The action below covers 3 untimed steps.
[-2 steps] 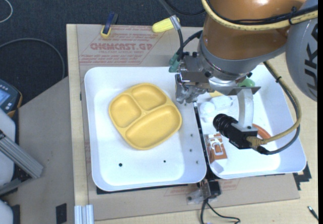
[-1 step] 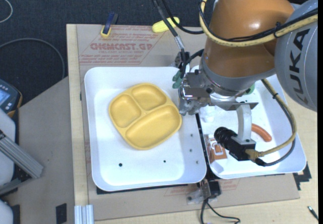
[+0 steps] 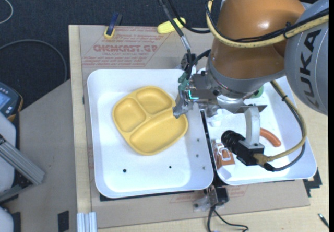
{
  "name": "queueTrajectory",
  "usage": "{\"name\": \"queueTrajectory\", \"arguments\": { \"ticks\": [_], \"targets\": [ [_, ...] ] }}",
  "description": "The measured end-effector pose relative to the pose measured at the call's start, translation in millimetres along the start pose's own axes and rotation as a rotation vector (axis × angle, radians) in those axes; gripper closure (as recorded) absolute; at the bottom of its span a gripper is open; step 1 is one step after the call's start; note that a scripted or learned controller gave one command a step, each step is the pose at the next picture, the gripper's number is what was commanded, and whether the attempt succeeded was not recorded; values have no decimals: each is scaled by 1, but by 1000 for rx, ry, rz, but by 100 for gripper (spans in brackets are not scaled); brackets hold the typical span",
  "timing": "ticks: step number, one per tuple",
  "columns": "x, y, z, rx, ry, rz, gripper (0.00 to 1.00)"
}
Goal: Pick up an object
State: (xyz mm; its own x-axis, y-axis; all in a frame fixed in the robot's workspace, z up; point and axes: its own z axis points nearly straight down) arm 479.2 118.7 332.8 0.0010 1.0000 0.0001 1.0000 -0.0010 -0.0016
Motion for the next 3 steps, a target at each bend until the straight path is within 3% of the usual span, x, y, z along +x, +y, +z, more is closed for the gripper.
{"name": "queueTrajectory", "arguments": {
  "ticks": [1,2,3],
  "targets": [
    [0,0,-11,-2,1,0,100],
    [0,0,-10,-1,0,0,0],
    [1,1,-21,-4,1,0,100]
  ]
}}
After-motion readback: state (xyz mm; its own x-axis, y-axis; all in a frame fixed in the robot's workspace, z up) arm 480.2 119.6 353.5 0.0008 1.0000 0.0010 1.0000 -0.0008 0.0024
